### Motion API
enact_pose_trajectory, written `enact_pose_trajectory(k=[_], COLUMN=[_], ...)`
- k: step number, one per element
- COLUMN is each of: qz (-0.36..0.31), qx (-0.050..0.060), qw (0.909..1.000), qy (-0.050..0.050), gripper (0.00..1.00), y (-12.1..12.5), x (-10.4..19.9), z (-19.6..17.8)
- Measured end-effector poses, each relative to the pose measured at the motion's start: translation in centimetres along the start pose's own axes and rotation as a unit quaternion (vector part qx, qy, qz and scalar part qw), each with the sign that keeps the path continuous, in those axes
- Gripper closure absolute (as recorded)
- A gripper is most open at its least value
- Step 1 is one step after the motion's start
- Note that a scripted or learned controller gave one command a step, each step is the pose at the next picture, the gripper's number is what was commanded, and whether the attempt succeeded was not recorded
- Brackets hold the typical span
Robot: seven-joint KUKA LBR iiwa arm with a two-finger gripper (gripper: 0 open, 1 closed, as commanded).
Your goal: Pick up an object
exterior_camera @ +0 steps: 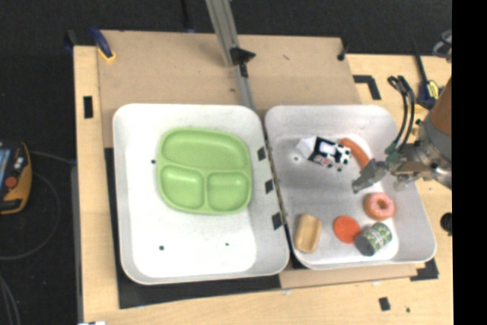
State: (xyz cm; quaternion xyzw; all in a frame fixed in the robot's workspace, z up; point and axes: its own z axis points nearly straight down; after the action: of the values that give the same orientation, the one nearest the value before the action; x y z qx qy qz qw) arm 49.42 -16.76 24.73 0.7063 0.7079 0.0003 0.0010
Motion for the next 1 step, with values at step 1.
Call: enact_pose_trajectory(k=[1], qz=[0.001], qx=[0.002], qw=[1.0], qy=[0.0], gripper=[0.0], y=[0.59], x=[-0.23], z=[4.41])
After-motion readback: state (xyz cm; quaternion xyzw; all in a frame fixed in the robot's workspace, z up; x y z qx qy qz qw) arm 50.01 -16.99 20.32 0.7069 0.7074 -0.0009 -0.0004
